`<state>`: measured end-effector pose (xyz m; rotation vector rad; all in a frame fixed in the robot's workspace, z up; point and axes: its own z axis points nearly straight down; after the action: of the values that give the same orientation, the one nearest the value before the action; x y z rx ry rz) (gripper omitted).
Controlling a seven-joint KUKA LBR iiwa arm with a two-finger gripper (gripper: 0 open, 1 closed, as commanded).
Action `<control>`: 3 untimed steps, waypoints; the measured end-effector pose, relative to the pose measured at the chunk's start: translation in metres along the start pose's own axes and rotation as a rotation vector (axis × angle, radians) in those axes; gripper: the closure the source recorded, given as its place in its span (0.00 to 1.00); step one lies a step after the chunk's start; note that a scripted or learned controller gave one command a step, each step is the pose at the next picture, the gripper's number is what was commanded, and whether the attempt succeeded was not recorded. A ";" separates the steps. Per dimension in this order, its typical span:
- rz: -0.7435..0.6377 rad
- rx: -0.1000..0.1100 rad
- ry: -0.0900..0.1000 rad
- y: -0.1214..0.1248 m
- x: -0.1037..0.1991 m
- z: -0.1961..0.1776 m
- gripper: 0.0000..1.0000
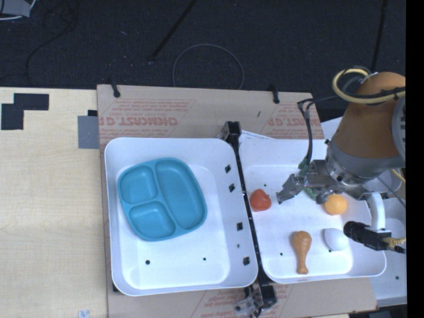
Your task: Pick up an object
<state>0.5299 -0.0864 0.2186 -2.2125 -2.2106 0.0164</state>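
Observation:
My gripper (303, 195) hangs over the right bin (278, 156), reaching in from the right. It stands open with nothing between its fingers. A red tomato-like toy (260, 201) lies just left of it, near the bin's left wall. An orange ball (336, 205) sits close to its right side. Nearer the front edge lie a tan chicken drumstick (301, 249) and a white egg (336, 239).
The left bin (132, 270) holds a blue divided plate (161, 198). A black divider (242, 204) runs between the two bins. Cables loop around the arm's wrist (364, 131), and a black fitting (366, 234) sits at the right bin's right edge.

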 end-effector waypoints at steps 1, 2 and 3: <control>-0.002 -0.012 -0.001 0.002 0.000 -0.007 0.00; 0.000 -0.009 -0.001 -0.007 -0.005 0.046 0.00; 0.000 -0.007 0.000 -0.008 -0.010 0.109 0.00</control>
<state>0.5203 -0.0957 0.1101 -2.2160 -2.2146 0.0090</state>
